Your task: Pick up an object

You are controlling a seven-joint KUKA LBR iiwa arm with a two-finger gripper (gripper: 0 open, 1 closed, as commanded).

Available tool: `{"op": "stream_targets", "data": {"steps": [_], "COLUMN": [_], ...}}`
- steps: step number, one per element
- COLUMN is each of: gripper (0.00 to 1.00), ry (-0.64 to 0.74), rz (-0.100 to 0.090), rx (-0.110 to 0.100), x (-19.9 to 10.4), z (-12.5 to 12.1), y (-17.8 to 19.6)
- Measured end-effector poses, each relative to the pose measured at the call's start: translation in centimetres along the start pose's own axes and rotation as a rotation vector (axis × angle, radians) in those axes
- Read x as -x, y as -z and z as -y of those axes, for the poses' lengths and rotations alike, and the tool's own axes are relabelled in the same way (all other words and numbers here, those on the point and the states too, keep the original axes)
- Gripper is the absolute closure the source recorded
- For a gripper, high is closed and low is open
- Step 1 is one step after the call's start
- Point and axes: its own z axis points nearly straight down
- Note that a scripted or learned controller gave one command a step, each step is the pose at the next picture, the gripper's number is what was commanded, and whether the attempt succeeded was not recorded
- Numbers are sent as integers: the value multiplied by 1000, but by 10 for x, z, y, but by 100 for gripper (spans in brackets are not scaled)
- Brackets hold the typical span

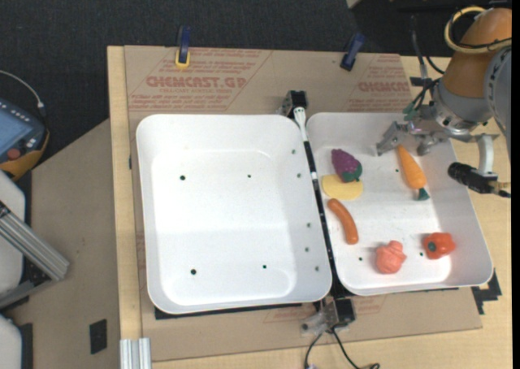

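- Reaching in from the right: grey arm (pixel 475 75) with the orange band, wrist tipped down over the far right corner of the right bin (pixel 467 225).
- Gripper (pixel 404 138) hanging just above the top end of the carrot (pixel 412 171), metal fingers (pixel 388 141) splayed apart, nothing between them.
- Two shallow white bins, smooth glossy plastic with rounded corners; left bin (pixel 162 221) touching the right bin along its left edge.
- Six toy foods in the right bin, all apart from the gripper:
- One orange carrot, long and tapered, green tip, near the bin's far right side.
- One purple eggplant (pixel 346 163), lumpy, near the bin's left wall.
- One pale yellow piece (pixel 342 189), rounded, touching the eggplant's near side.
- One orange-red sausage shape (pixel 344 220), slim and curved, just nearer than the yellow piece.
- One pink-red knobbly piece (pixel 390 257) near the bin's near rim.
- One red tomato-like piece (pixel 438 245) with a green top, toward the near right corner.
- Brown cardboard sheet (pixel 244 75) under both bins, printed red lettering, two blue clamps at its far edge.
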Motion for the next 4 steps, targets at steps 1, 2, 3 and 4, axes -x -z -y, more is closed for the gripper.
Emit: {"op": "stream_targets", "data": {"steps": [1,2,3,4], "gripper": [0,0,0,100], "ry": [-1,-2,-2,-3], "rz": [1,6,6,7], "rx": [0,2,3,6], "x": [-1,-13,-13,-13], "z": [0,12,11,11], "y": [0,0,0,11]}}
